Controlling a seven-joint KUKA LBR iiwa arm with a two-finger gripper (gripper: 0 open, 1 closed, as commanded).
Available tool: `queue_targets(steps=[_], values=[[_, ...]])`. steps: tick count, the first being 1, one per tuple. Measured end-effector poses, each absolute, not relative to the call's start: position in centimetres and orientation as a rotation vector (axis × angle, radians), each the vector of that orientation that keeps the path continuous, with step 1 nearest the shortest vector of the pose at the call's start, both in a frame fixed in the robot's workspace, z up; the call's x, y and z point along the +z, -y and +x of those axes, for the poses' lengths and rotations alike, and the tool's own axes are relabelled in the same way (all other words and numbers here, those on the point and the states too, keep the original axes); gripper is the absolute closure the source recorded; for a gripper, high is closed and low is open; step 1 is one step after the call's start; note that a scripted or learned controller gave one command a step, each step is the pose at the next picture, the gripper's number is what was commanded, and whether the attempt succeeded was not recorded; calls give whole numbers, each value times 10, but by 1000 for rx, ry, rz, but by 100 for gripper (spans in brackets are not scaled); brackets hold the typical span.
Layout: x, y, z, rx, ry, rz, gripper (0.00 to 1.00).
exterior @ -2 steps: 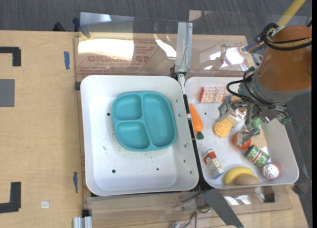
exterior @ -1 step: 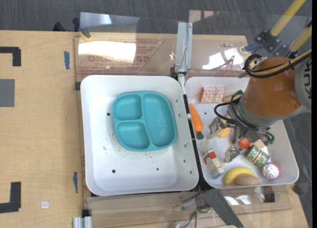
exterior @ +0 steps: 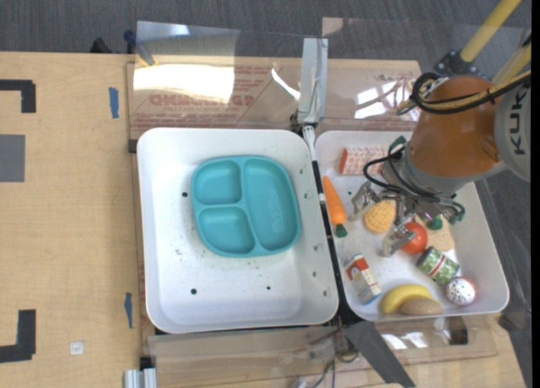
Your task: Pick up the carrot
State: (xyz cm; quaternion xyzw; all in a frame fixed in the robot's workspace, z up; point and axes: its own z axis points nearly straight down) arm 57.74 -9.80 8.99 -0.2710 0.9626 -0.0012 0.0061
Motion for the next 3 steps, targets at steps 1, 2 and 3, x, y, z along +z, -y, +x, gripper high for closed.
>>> queue_targets(steps=[1, 2, 3], values=[[90, 94, 588, -3, -3040, -738, 0], [90, 91, 577, -3, -3061, -644, 0], [89, 126, 586, -4, -3055, -666, 0]])
